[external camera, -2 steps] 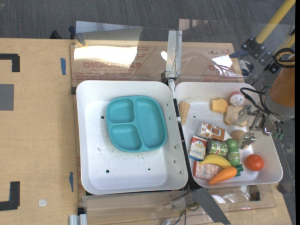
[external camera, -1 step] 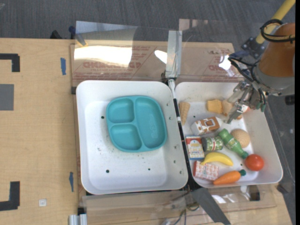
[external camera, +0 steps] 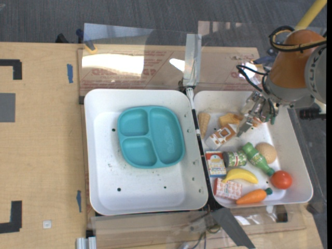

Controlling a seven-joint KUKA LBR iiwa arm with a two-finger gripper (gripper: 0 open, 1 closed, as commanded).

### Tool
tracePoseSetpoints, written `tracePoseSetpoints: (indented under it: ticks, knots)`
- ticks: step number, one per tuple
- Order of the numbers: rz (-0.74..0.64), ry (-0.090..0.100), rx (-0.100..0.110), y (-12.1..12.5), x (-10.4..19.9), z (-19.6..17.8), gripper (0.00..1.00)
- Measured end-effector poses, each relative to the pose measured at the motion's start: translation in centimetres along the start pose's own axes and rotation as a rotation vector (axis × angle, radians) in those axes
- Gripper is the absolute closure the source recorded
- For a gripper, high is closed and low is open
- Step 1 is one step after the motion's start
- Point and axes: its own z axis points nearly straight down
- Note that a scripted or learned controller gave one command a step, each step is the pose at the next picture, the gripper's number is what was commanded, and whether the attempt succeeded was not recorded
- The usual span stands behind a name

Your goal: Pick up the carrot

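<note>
Carrot (external camera: 252, 196) beside red-labelled packet (external camera: 228, 189) (text illegible)

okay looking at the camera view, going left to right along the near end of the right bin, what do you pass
Red-and-white packet → carrot → tomato.

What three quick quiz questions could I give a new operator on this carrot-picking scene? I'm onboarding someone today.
1. True or false: the carrot lies in the right bin.
2. What sits in the left bin?
3. Which lies nearest the carrot: a) tomato b) ice cream cone c) gripper?

Key: 1 true. 2 a teal divided plate. 3 a.
</note>
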Motion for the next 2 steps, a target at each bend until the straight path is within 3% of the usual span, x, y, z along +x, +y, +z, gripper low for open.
tracePoseSetpoints:
  ticks: [1,2]
  knots:
    - [0.236,0.005,0.004,-3.2,2.2,-6.7,0.0]
    - [0.483,0.006,0.003,2.7,2.6,-8.9,0.0]
